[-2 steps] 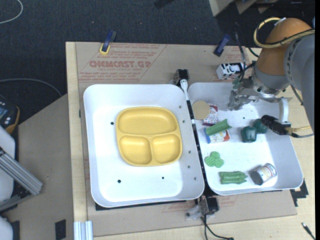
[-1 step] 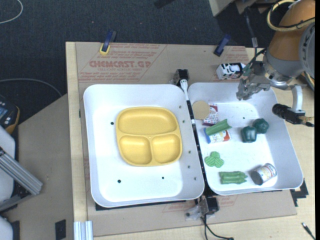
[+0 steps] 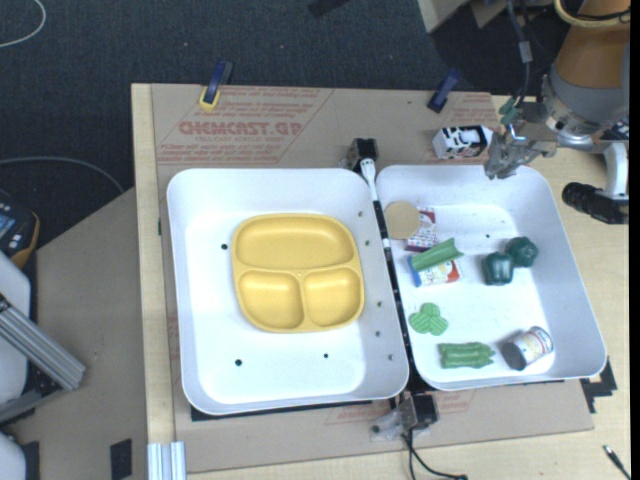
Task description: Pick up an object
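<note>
Saw the loose objects gathered inside the right bin (image 3: 566,230). Counted two dark green pepper-like pieces, one (image 3: 497,268) touching the other (image 3: 521,252), toward that bin's right wall. Found a small can (image 3: 527,347) lying on its side by the bin's near right corner, with a green block (image 3: 466,354) just beside it on the left. Noted a flat green leafy piece (image 3: 428,319) a little farther from the near wall than the block, close to the bin's left wall. Spotted a long green piece (image 3: 435,255) lying tilted across a red, white and blue packet (image 3: 445,273) in the bin's left half. Saw a tan disc (image 3: 400,218) against the left wall toward the far side, with a red and white wrapper (image 3: 426,232) touching it.

Placed the tool (image 3: 503,154) over the bin's far rim, right of middle, hanging from the grey arm (image 3: 580,98). Could not tell whether the tool was open or closed, and saw nothing held in it.

Noticed a black and white spotted item (image 3: 460,141) outside the bin, just beyond its far rim. Saw the left bin (image 3: 180,268) touching the right bin's left side, carrying a yellow divided plate (image 3: 298,271). Saw both on a printed brown sheet (image 3: 250,123) over the table (image 3: 90,258).
</note>
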Tool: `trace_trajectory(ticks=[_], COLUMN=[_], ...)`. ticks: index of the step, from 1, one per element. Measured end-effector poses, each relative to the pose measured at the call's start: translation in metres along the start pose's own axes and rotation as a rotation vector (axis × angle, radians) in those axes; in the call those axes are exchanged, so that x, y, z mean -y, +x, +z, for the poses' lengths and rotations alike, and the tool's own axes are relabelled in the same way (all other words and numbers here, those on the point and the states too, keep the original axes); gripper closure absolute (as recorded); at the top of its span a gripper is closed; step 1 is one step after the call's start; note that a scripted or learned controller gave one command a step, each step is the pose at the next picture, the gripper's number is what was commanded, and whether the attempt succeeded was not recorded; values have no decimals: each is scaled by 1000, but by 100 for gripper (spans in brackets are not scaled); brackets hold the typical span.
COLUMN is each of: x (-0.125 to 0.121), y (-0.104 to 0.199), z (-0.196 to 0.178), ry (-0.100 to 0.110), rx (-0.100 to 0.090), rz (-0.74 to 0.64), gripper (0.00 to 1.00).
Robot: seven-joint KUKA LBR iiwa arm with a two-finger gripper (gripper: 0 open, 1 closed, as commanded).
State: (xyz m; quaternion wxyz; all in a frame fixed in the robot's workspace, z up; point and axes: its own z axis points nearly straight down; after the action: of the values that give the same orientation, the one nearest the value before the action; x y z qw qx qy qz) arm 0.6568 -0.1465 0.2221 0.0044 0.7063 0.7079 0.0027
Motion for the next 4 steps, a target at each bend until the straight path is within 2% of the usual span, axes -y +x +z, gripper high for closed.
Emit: trace_trajectory(ticks=[1, 3, 4], x=[-1, 82, 120], y=[0, 60, 106], z=[-4, -20, -15], ry=[5, 14, 15], rx=[-1, -5, -6], rz=[1, 0, -2], gripper=[100, 100, 100])
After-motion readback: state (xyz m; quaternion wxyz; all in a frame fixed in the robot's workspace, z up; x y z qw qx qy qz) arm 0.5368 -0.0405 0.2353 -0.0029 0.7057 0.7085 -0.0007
